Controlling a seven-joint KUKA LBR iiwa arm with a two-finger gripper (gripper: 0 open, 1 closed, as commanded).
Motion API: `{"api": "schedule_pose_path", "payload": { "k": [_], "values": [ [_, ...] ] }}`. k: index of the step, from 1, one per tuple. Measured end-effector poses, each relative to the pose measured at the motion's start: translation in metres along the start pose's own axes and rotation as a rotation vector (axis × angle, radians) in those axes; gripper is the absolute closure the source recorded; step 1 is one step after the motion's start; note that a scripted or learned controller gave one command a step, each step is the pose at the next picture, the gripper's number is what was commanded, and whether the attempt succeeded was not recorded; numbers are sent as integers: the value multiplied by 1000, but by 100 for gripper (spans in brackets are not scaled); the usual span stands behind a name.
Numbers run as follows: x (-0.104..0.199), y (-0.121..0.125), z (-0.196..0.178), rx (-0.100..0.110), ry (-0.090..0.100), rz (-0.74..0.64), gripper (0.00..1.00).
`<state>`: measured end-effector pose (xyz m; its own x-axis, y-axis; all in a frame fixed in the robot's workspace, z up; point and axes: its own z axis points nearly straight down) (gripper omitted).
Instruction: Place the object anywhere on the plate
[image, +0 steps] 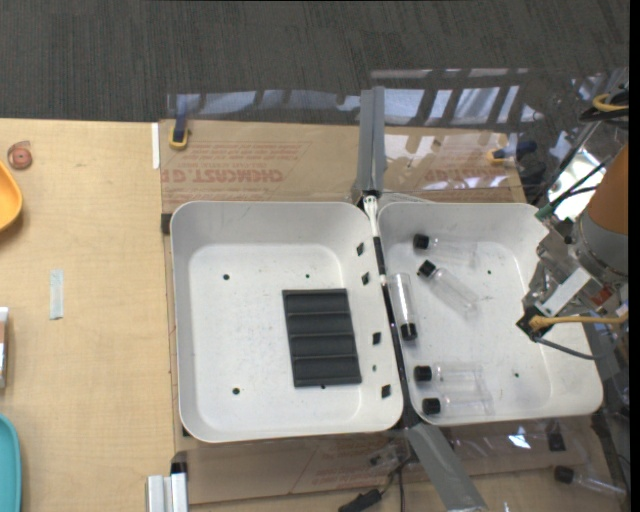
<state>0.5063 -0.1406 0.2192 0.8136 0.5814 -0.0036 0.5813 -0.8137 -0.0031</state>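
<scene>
- Gripper (535, 322): grasp state cannot be told; nothing seen held.
- Vial (452, 290): left of gripper, lying diagonally.
- Plate (322, 337): farther left of gripper.

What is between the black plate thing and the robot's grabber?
In the camera view, past the black ridged plate come the two bin walls, then clear tubes with black caps on the right bin's floor, then the gripper.
</scene>
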Motion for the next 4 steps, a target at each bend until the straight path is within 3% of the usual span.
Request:
{"api": "schedule_pose_path", "payload": {
  "k": [1,2,3,4],
  "values": [
    [78,3,46,-1,-1,-23,100],
    [88,-115,29,-1,-2,-63,100],
    [96,-185,29,-1,-2,-124,100],
    [148,-258,22,-2,-2,-427,100]
  ]
}}
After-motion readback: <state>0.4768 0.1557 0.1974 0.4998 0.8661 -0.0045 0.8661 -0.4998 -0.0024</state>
